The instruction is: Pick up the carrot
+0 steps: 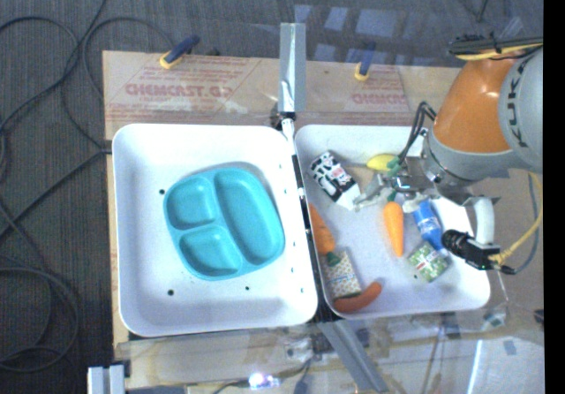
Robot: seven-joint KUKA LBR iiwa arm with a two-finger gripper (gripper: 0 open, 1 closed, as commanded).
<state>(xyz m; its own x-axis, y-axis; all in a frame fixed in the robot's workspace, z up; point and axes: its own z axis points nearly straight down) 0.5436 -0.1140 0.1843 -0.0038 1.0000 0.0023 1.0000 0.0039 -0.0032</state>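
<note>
Arm (pixel 494 118) cut off by the right edge, upper part out of sight. Pincer (pixel 397 185) half buried under the wrist; fingers too small and cluttered to read. Yellow thing (pixel 383 162) partly covered by the wrist. Blue bottle (pixel 425 220) tucked under the arm at its top end. Second orange thing (pixel 321 231) pressed against the bin wall (pixel 305 207), lower end hidden behind a small box (pixel 340 273). Print on box and green packet (pixel 428 262) too small to read. Counter (pixel 265 87) lettering blurred.
</note>
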